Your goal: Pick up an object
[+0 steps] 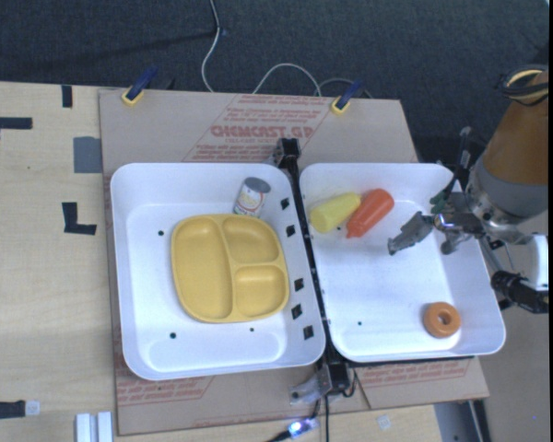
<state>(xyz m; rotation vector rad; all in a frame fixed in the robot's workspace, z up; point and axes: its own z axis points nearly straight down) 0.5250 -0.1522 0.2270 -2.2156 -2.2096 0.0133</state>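
Hanging over the right bin [461, 178] near its right edge, the gripper [430, 232] has its two fingers spread apart, one dark finger [407, 238] reaching left and the other by the wrist, with nothing between them. The grey arm [516, 168] with its orange band comes in over that bin's right rim. Left of the gripper, near the bin's far left corner, a carrot [370, 211] lies tilted, touching a yellow piece [335, 212] beside it. A doughnut [441, 319] sits near the bin's near right corner, well apart from the gripper. In the left bin [134, 274] a yellow tray [229, 267] with three compartments lies in the middle, and a small can [252, 196] stands just past the tray's far edge, close to the divider between the bins
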